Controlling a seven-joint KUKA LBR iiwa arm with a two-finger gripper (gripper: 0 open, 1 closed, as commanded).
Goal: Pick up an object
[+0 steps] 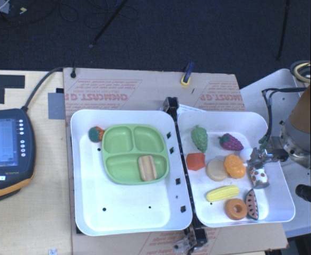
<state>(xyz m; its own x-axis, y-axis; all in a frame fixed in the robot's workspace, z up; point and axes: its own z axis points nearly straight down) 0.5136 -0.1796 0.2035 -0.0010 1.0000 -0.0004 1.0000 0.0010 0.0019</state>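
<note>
The hand (257,159) hovered at the right bin's (275,209) three o'clock, grip unreadable; it should have centred squarely over the mushroom (259,177) before descending.

The arm (299,126) reaches in from the right, gripper (257,162) lowered.

Clearance, both bins
Left bin (124,217): bare floor below green tray (134,154). Right bin (275,210): crowded; orange (234,166), corn (222,193), donut (235,209) closely packed.
</note>
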